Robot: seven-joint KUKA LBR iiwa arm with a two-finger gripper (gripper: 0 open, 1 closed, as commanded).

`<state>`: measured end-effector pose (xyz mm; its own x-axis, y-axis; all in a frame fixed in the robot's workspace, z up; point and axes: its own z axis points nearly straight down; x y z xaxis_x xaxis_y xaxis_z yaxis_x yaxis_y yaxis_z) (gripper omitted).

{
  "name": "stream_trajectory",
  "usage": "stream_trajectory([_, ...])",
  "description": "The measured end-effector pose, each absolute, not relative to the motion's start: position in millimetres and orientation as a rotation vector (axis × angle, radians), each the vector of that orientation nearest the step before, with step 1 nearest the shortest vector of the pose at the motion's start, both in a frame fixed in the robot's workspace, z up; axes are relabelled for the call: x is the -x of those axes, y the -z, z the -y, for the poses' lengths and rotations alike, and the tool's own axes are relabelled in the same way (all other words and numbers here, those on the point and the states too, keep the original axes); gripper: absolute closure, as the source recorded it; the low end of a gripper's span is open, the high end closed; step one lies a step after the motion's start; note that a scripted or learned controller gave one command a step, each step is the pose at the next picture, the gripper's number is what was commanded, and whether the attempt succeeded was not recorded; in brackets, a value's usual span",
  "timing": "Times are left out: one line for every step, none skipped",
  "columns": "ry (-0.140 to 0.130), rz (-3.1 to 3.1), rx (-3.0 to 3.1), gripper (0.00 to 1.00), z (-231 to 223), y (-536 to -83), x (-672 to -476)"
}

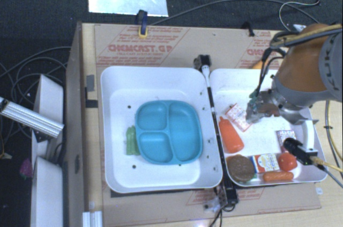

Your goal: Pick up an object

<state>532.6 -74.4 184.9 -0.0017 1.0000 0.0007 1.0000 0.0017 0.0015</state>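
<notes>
A dark carpet surrounds the tabletop (161, 41), a brown printed board carrying two white bins side by side. The left bin (115, 113) holds a blue divided plate (169, 132) with a green piece (131, 141) at its left edge. In the right bin (236, 81), the arm (305, 67) lowers the hand (256, 112), open or closed I cannot tell, beside a small red-and-white packet (237, 116), with an orange bottle (231, 134), brown disc (241, 167), sausage (278, 177) and tomato (287, 161) nearer the front.

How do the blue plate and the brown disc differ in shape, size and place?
The blue plate is a rounded rectangle with three compartments; the brown disc is round and plain. The plate is far larger. The plate lies in the left bin, the disc in the right bin. Both lie flat.
</notes>
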Motion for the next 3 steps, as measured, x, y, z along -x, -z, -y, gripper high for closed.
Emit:
stream_trajectory([-0.003,-2.226,-2.216,1.0,13.0,-211.1,-538.5])
stream_trajectory([-0.003,-2.226,-2.216,1.0,-28.2,-222.3,-563.5])
stream_trajectory([0.0,-2.221,-2.219,1.0,23.5,-222.1,-577.7])
